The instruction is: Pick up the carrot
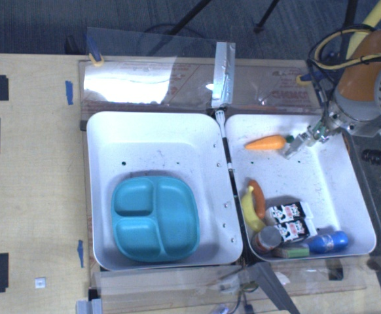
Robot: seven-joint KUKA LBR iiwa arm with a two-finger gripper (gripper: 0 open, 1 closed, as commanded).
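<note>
Carrot (266,143) near right bin (357,205) far edge; hand (298,142) just beside, finger state unclear.

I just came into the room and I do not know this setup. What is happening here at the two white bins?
A grey robot arm reaches in from the right with its tool low over the right bin, close beside the leafy end of the carrot. The carrot lies on the bin floor, not yet lifted. Nearer the front of that bin sit a banana, a small carton and a blue bottle. The left bin holds a teal divided plate.
</note>
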